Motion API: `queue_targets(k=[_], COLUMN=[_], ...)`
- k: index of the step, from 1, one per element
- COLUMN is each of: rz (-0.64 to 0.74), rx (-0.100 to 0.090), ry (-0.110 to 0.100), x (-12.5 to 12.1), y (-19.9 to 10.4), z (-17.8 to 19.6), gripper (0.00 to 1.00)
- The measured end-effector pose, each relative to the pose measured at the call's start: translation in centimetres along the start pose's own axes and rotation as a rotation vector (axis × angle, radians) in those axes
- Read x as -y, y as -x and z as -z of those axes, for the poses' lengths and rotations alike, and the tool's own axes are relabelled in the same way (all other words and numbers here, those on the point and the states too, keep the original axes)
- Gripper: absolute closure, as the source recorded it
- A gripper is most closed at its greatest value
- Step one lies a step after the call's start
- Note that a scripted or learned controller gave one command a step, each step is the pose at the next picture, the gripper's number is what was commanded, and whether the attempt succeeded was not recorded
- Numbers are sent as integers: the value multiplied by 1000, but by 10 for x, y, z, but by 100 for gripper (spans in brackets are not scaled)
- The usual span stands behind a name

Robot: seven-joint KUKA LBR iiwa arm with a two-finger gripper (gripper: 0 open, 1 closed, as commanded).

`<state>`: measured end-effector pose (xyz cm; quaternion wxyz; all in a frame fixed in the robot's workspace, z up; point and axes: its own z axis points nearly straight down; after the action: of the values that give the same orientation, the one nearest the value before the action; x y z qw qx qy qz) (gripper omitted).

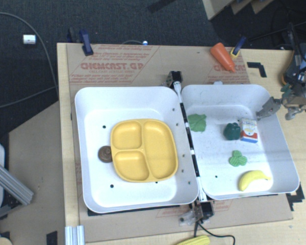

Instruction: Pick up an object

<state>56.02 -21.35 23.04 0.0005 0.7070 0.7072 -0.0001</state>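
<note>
The right bin (275, 152) holds a pale green leafy piece (197, 122), a dark green pepper (232, 131), a small white carton (249, 130) with red and blue print, a green broccoli-like piece (238, 159) and a yellow banana (253, 179). My gripper (281, 109) hangs over the right bin's far right rim, its fingers (269, 107) spread open with nothing between them. It stands to the upper right of the carton and apart from it.
The left bin (92, 177) holds a yellow divided plate (144, 150) with a brown round piece (105, 153) at its left edge. An orange carrot (223, 57) lies on the bench behind the right bin. A blue clamp (85, 42) grips the board's far left.
</note>
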Motion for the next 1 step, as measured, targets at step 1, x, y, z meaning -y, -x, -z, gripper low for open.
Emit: queue_targets(k=[1], rz=[1], rx=[-2], ry=[-3], x=[-43], y=[-44], z=[-106], gripper=[0])
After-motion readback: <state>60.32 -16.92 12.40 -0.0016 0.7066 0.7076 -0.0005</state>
